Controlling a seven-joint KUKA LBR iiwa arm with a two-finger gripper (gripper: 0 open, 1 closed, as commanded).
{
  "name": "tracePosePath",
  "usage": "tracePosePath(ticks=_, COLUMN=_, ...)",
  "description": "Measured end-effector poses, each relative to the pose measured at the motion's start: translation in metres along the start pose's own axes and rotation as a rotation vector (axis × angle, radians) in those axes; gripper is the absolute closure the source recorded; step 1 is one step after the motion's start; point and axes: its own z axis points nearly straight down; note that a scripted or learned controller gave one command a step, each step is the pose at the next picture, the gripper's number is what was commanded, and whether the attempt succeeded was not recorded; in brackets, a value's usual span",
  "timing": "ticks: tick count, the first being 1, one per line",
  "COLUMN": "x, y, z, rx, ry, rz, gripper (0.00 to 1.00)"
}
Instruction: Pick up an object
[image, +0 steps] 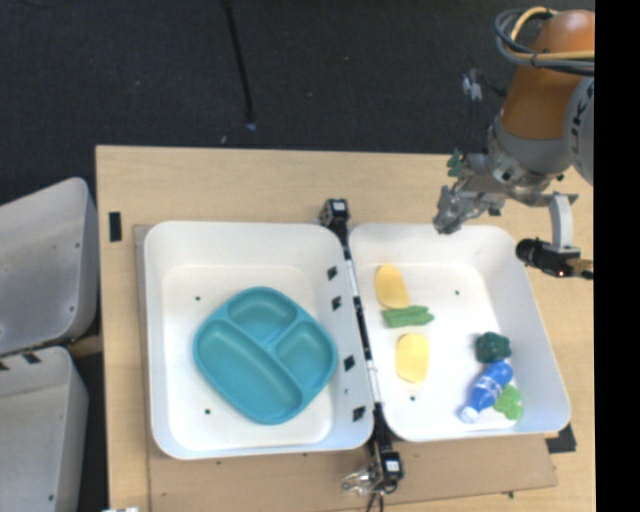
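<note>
The yellow piece (391, 286) nearest me lies in the right bin (520, 300), toward its back left part, just above a green piece (408, 317). My hand (452, 215) hangs over the bin's back rim, carrying nothing; how wide it stands I cannot tell. The piece sits down-left of it, long axis roughly front to back.

Plate (263, 354) in left bin (160, 300); toys (404, 317) in right bin (520, 300).
</note>
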Motion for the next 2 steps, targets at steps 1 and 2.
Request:
tracePosePath(ticks=1, x=0.047, y=-0.003, z=-0.005, rx=0.001, ry=0.002, rz=-0.001, gripper=1.0)
tracePosePath(ticks=2, x=0.101, y=-0.001, z=0.01, rx=0.001, ry=0.001, rz=0.0, gripper=1.0)
